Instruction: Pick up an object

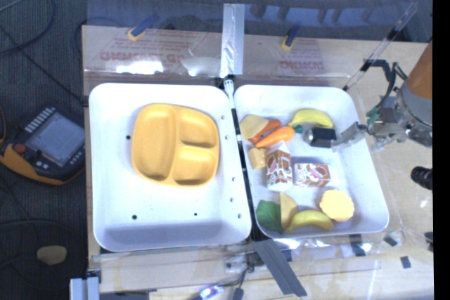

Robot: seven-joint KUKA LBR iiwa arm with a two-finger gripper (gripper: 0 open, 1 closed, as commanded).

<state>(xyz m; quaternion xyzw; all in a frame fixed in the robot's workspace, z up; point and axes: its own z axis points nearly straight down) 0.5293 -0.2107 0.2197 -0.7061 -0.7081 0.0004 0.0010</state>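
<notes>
Here, the jaws (318, 136) hover just beside the banana (312, 118).

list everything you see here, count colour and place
bins: 2, white, side by side on the bench
compartment tray: 1, yellow, in the left bin
bananas: 2, yellow, right bin, one at the far side, one at the near edge
carrot: 1, orange, right bin, far left part
cartons: 2, white and brown, middle of the right bin
round yellow piece: 1, right bin, near right
green piece: 1, right bin, near left
handheld controller: 1, orange and grey, floor at left
pincer: 1, dark, over the right bin's far part
</notes>
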